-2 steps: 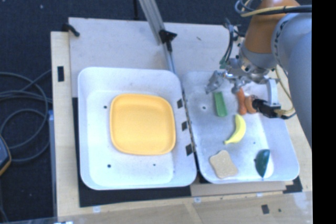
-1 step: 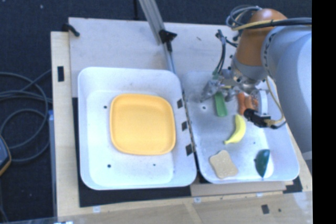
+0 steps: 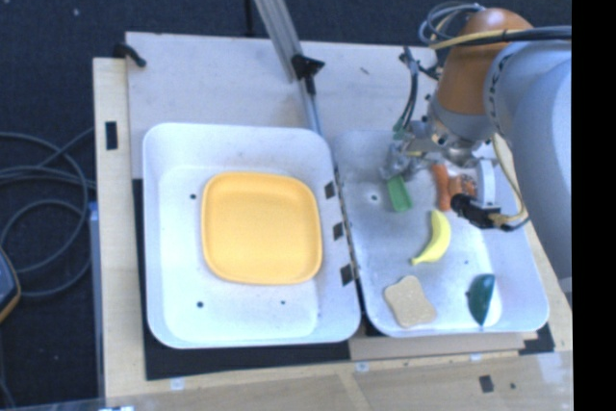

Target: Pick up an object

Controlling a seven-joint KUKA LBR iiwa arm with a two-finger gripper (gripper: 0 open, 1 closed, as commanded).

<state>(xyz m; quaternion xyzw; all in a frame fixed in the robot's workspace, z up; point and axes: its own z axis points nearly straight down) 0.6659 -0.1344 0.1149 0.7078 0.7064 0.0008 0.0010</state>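
Green object [image 3: 398,196] under my gripper [image 3: 409,164], not yet gripped as far as I can see.

It lies at the far end of the right bin [image 3: 525,298], with an orange object [image 3: 442,187] just beside it and the toy banana [image 3: 433,239] near. My gripper hangs just above it, close to the bin's wall; whether it is apart or together I cannot tell, for the wrist hides it. The risks I judge: closing off-centre and squirting the green piece away, catching the orange neighbour too, or scraping the wall.
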